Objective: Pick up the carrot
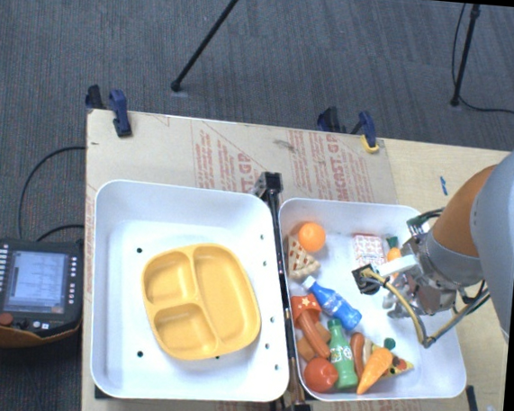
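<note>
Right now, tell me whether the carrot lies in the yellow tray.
No, the carrot lies in the view's right bin, beside the green bottle.

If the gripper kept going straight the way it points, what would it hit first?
The gripper would likely meet bare floor of the right bin, not the carrot; depth is unclear.
</note>
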`<action>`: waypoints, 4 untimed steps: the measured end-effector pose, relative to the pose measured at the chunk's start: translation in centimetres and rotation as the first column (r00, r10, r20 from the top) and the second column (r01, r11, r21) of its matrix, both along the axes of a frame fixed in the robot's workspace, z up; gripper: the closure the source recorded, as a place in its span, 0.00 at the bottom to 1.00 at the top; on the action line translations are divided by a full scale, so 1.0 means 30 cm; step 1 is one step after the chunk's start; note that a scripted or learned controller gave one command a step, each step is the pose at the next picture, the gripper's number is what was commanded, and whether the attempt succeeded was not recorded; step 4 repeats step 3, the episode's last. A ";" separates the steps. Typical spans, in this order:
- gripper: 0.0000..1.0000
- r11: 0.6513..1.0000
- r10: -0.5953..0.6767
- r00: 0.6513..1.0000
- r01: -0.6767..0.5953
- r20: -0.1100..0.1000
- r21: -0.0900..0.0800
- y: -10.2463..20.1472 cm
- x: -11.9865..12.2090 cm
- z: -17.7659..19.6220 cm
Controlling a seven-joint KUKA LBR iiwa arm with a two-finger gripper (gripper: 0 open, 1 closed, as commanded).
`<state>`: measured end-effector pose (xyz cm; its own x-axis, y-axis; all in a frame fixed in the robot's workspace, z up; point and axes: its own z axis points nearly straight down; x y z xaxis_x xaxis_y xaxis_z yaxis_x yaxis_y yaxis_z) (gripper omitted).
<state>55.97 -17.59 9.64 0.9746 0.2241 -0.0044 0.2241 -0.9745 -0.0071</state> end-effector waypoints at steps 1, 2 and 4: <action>1.00 0.984 0.177 0.984 -0.177 0.006 -0.005 -0.121 0.219 0.371; 1.00 0.943 0.332 0.943 -0.332 0.003 -0.002 0.019 0.147 -0.031; 1.00 0.983 0.183 0.983 -0.183 0.002 -0.002 0.314 0.138 -0.031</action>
